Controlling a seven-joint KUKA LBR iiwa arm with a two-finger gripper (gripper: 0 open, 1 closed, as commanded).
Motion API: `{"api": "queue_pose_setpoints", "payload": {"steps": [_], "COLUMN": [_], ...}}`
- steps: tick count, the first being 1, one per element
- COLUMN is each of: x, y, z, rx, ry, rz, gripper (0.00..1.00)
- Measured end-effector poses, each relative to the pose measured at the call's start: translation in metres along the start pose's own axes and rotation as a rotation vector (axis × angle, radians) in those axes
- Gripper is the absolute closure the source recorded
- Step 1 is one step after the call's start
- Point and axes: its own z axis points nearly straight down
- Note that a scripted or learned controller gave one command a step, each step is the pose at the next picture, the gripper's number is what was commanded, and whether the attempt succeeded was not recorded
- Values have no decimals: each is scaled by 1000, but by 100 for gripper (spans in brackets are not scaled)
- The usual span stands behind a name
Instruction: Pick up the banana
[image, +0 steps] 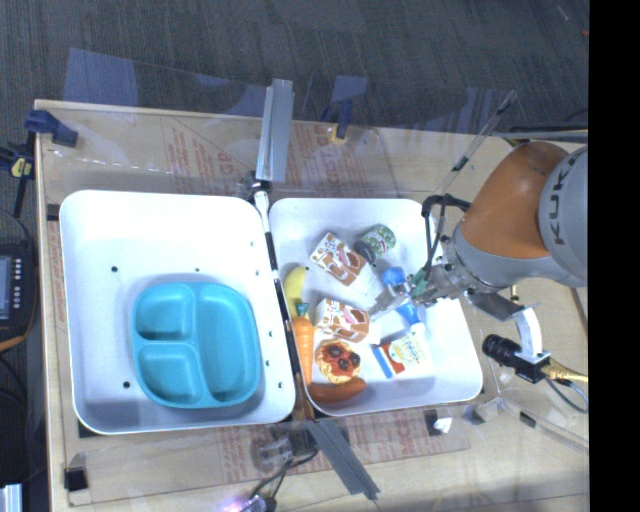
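The gripper (392, 296) hangs low over the right bin (445, 225), its metal fingers pointing toward the middle of the clutter, and from this slant I cannot tell whether they stand apart or closed; nothing shows between them. Right beside the tips lies a blue-capped white bottle (403, 300), and just below that a small carton with a red and white label (402, 353). Up from the gripper a green can (377, 240) lies on its side, with a printed snack packet (337, 258) next to it on the left. A second packet of the same kind (342, 320) sits lower, and under it a round pizza-like toy (338, 360) rests against a brown sausage shape (338, 391) at the bin's near edge. The banana (294, 283) lies on the far left side of this same bin, tight against the wall that divides the two bins, well apart from the gripper, with a carrot (302, 340) just below it along that wall. The left bin (90, 230) carries a blue divided tray (198, 343). The grey arm with its orange band (505, 215) comes in from the right, over the bench (150, 130).
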Motion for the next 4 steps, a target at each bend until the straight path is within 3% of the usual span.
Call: {"api": "queue_pose_setpoints", "payload": {"steps": [1,2,3,4], "x": [-13,-30,-9,27], "y": [61,135,38,127], "z": [-8,45,68,82], "rx": [-3,-2,-1,32], "ry": [-2,-3,0,11], "rz": [-92,-81,-180,-15], "gripper": [0,0,0,0]}}
